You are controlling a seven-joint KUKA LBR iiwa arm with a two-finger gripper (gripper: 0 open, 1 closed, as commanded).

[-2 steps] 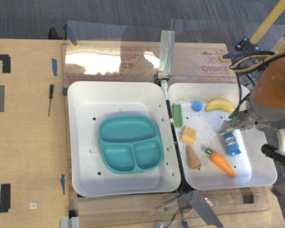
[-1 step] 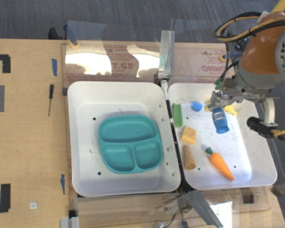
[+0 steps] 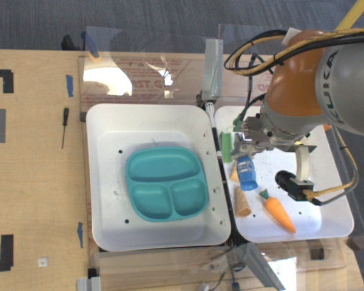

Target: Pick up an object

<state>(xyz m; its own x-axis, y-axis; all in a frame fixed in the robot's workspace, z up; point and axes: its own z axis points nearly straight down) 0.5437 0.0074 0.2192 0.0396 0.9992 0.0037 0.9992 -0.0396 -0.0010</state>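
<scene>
We judge the step as approach: the pincer (image 3: pixel 250 139) hangs over the right bin (image 3: pixel 337 220), its opening hidden by the wrist — we cannot tell its state. Just below it lies a blue bottle (image 3: pixel 247 174); further below and right, a carrot (image 3: pixel 279 214). Next move — descend and align. The arm reads "KUKA".

Bright even overhead light, white glare on clear panel (image 3: pixel 109 80) behind bins, soft shadows, slightly grainy, mild blur
</scene>
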